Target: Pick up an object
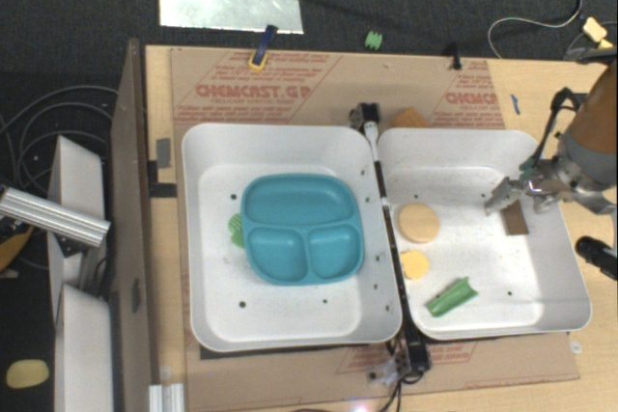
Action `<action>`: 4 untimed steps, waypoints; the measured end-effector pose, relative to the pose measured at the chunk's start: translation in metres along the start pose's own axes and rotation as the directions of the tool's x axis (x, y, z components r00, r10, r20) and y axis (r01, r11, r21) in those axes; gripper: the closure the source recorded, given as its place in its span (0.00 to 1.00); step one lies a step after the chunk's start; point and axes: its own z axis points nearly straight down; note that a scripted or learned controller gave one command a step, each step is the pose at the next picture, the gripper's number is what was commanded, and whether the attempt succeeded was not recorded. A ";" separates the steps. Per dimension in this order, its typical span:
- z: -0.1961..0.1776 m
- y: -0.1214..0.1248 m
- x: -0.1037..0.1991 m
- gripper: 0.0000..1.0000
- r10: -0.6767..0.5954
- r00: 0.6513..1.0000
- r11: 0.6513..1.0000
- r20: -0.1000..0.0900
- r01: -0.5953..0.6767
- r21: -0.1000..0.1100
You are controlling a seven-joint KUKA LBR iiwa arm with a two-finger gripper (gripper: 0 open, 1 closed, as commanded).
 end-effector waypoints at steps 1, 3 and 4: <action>-0.077 0.033 0.001 0.00 -0.007 1.000 1.000 0.001 0.007 -0.009; -0.065 0.007 0.000 0.00 -0.002 1.000 1.000 -0.002 0.002 0.000; -0.091 0.000 0.000 0.00 -0.002 1.000 1.000 -0.002 0.002 -0.002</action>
